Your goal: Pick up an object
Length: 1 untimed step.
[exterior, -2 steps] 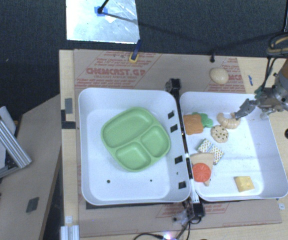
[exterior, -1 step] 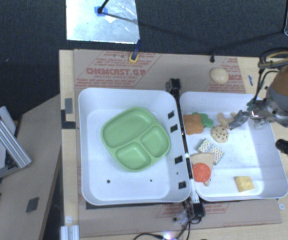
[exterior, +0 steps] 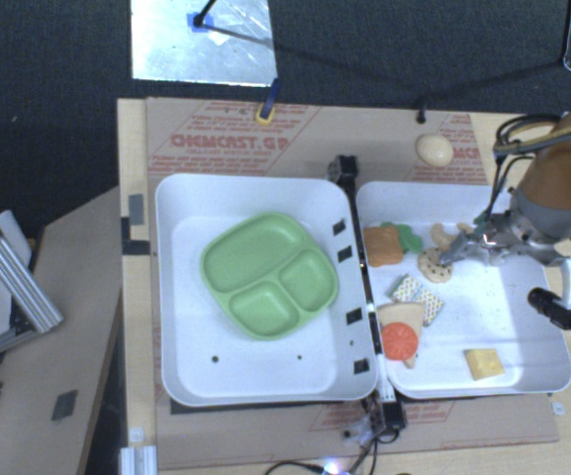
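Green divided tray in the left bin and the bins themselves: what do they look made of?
The green three-compartment tray looks like moulded plastic, matte with a soft sheen and rounded dividers. The shallow white bins look like thin formed plastic, smooth and faintly glossy, though the look leaves this open.

A green divided plate [exterior: 268, 274] lies in the left white bin [exterior: 181, 354], three compartments facing up. Behind that bin, on the printed cardboard sheet [exterior: 228, 139], sits a small yellow clip [exterior: 265, 114] — farther back, a shiny foil square [exterior: 202, 26]. Right of the clip, on the same cardboard, rests a pale egg-shaped thing [exterior: 434, 148].
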Motion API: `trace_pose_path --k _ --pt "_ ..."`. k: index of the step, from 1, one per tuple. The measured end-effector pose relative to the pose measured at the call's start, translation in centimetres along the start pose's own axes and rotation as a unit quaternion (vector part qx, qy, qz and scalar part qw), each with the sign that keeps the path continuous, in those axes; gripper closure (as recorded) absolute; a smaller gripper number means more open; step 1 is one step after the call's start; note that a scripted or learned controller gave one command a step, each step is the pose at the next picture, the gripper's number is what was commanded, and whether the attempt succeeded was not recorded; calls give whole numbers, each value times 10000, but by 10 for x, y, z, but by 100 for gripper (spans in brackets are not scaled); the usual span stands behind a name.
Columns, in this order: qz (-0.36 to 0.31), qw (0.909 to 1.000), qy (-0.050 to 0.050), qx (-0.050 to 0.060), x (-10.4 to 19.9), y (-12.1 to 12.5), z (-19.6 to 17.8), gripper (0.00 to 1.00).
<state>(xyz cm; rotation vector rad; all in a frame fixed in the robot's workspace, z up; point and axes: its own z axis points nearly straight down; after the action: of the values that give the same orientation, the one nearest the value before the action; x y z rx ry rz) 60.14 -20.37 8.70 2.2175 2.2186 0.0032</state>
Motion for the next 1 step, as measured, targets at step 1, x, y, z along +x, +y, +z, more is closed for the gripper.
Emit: trace_pose_path --k 1 --pt "-8 10000 -4 -31 0 2 -15 100"
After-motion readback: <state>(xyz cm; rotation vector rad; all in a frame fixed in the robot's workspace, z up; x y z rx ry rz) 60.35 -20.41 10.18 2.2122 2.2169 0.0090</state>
